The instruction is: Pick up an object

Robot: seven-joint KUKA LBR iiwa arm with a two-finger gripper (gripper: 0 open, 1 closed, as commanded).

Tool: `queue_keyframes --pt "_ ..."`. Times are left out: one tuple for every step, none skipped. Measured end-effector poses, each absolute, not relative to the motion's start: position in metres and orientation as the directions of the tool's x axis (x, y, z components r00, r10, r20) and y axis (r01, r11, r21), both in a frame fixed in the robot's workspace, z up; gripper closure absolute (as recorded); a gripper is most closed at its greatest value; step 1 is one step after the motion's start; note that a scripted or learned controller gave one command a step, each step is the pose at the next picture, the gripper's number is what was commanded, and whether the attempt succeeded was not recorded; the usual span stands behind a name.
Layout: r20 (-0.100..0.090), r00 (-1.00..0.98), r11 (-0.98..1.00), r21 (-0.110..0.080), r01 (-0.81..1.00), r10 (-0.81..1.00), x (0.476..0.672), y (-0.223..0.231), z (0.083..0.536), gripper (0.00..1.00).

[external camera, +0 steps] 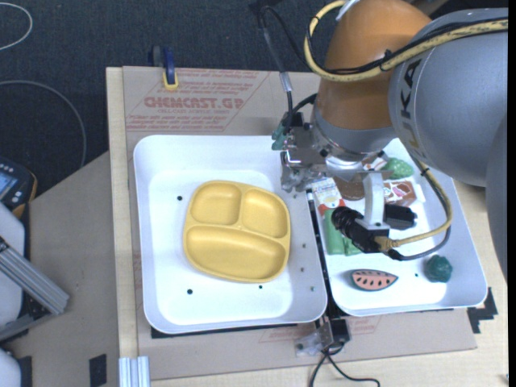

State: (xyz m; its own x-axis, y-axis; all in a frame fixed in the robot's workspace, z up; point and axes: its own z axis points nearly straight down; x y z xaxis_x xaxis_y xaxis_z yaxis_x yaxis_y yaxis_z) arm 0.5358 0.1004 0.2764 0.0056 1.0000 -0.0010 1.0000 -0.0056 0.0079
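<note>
Well left of the gripper, the left bin (149, 216) holds a yellow plate (236, 230) with three compartments. It lies flat and nothing is on it.

The gripper (310, 168) hangs low over the far left corner of the right bin (419, 295), close to the wall the two bins share. The wrist and its orange band (367, 47) cover it from above. Whether it is open or closed cannot be told, and nothing is seen held in it.

The things to pick from all lie in the right bin. Just beside the gripper, toward the near side, is a pale packet (323, 192), and it is hard to say what it is. Nearer the front lies a flat green piece (343, 246), partly hidden. A watermelon slice (373, 280) lies at the front, well apart from the gripper and with bare bin around it. To the gripper's right are a red-and-white packet (401, 192) and a leafy green thing (397, 168), close together under the arm (459, 79). A dark green lump (439, 268) sits farthest right, near the front.

This looks like the reach-and-descend step, with the grasp itself not confirmed. The pale packet seems the likely target. The next move calls for closing squarely on one thing, clear of the bin wall, and then lifting straight up. Only a thing that rises with the gripper would show the pick held. The crowded far corner is the harder place, and the lone slice at the front would be easier.
</note>
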Motion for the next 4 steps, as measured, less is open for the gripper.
queue_keyframes --pt "0.006 -0.011 0.011 0.009 1.0 1.0 0.505 0.178 0.356 1.0" --pt "-0.003 0.005 -0.005 -0.01 1.0 1.0 0.483 0.128 0.29 1.0" --pt "-0.002 0.003 -0.003 -0.008 1.0 1.0 0.514 0.118 0.213 1.0" --pt "0.007 -0.004 0.003 0.019 1.0 1.0 0.48 0.123 0.382 1.0"
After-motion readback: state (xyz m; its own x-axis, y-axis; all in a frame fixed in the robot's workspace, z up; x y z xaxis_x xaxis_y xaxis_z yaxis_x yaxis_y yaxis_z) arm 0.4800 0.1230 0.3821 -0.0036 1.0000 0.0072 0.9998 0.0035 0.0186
